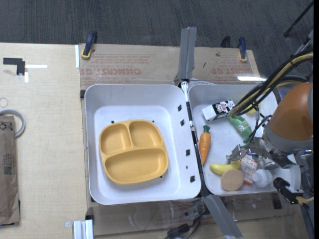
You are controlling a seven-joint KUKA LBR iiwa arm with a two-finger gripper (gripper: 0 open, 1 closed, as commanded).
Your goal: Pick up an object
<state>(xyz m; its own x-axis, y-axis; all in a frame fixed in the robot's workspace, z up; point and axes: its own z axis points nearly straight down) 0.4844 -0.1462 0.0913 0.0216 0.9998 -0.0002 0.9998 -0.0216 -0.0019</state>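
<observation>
Camera view: claw (243, 156) is hovering low in the right bin (219, 94) among banana (221, 169), carrot (204, 144) and clutter; its opening is unclear, nothing is lifted, grasp pending.

Not much to read from my end. The cardboard sheet (164, 63) lying behind the two bins has red print on it, upside down from this camera, in two spots: one over the left bin and one over the right. It looks like "CHEMCAT'S" or similar (I wouldn't swear to the letters). The brown paper bag (9, 171) at the left edge of the worktop carries some small dark markings, too tiny to make out.
</observation>
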